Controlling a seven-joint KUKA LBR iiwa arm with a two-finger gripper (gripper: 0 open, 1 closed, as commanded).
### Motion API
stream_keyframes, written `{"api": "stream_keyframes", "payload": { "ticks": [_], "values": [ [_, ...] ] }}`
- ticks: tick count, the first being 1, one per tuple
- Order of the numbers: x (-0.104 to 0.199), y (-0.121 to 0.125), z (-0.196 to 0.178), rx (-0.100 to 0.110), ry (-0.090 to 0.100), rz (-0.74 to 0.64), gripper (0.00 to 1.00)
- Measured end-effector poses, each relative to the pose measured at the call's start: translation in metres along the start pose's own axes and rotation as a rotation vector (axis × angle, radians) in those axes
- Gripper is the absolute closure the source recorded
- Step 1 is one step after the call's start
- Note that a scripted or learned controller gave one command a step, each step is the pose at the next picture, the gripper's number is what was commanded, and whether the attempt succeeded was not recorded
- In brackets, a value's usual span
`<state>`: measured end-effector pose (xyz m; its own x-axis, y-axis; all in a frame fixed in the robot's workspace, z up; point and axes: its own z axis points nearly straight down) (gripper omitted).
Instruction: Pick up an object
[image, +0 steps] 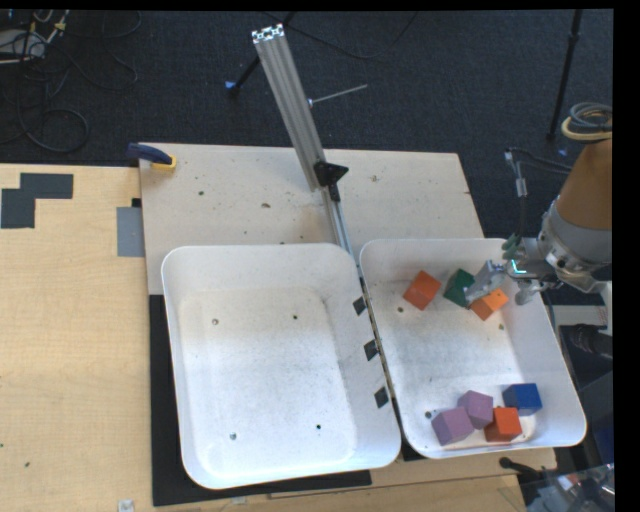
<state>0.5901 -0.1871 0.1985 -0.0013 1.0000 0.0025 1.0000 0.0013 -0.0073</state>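
Orange block (488, 304) sits right under the claw (497, 278), green block (459, 288) touching its left. Claw's grip state: can't tell.

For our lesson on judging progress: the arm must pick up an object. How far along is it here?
Done: the hand has reached into the right bin, at the small orange block beside the green block. In hand: nothing clearly; a grip cannot be confirmed. Left: grasp and lift a block; the orange cube and the four-block cluster lie untouched.
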Motion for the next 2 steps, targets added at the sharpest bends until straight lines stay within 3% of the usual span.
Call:
{"api": "stream_keyframes", "payload": {
  "ticks": [1,2],
  "values": [
    [0.000,0.001,-0.002,-0.004,-0.001,-0.001,0.00],
    [0.009,0.003,0.049,0.001,0.000,-0.001,0.00]
  ]
}}
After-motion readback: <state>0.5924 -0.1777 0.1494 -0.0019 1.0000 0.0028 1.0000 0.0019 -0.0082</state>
